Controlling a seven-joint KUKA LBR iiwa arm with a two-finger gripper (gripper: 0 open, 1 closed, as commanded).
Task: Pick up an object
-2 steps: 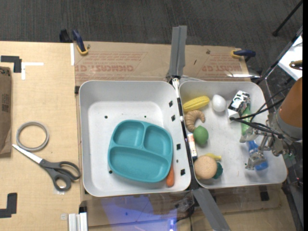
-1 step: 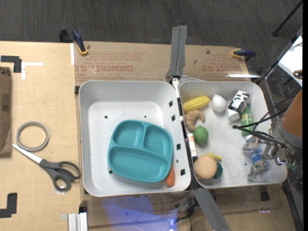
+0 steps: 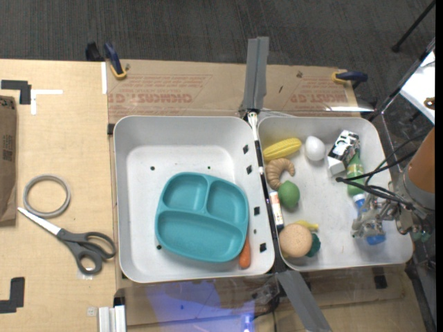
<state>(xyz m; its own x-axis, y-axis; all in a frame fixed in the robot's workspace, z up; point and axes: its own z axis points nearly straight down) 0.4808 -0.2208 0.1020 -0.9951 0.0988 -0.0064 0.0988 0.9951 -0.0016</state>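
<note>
End effector [image 3: 372, 221] fingers perhaps blurred

We've got open floor in the middle of the right bin [image 3: 387, 254], between the green ball [image 3: 288, 194] and the bottles [image 3: 354, 168]. Its left wall is crowded: banana [image 3: 282, 148], croissant [image 3: 279, 170], bun [image 3: 295, 241]. The teal tray [image 3: 202, 216] fills most of the left bin [image 3: 131, 185]; bare strip along its far side.

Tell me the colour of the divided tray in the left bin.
Teal blue. The divided tray shows best in the camera view.
</note>
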